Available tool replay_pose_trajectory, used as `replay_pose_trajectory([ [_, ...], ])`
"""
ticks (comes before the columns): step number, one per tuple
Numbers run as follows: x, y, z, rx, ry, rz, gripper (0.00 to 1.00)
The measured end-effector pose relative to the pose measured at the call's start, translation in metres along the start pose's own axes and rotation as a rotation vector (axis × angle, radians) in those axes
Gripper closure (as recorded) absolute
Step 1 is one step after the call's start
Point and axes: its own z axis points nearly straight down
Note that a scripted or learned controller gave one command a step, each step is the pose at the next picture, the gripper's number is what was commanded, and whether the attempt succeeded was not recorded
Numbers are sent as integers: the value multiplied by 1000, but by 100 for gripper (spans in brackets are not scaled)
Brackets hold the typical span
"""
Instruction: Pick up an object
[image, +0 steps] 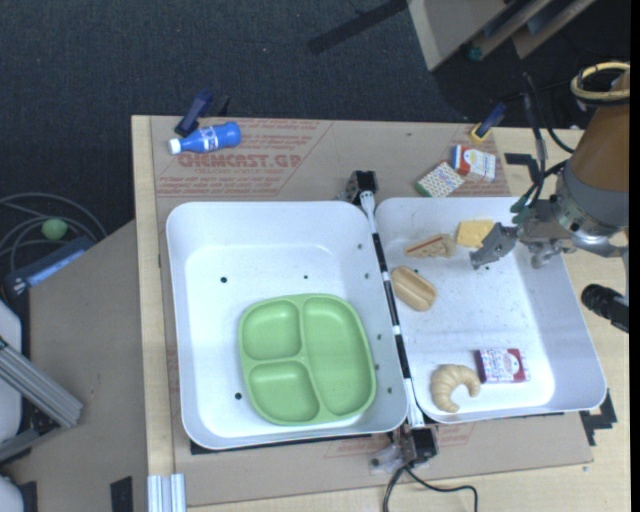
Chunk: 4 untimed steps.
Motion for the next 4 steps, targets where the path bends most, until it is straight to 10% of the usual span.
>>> replay_pose_trajectory([
  [2,48,82,136,0,0,0,0],
  [4,47,103,136,0,0,-1,0],
])
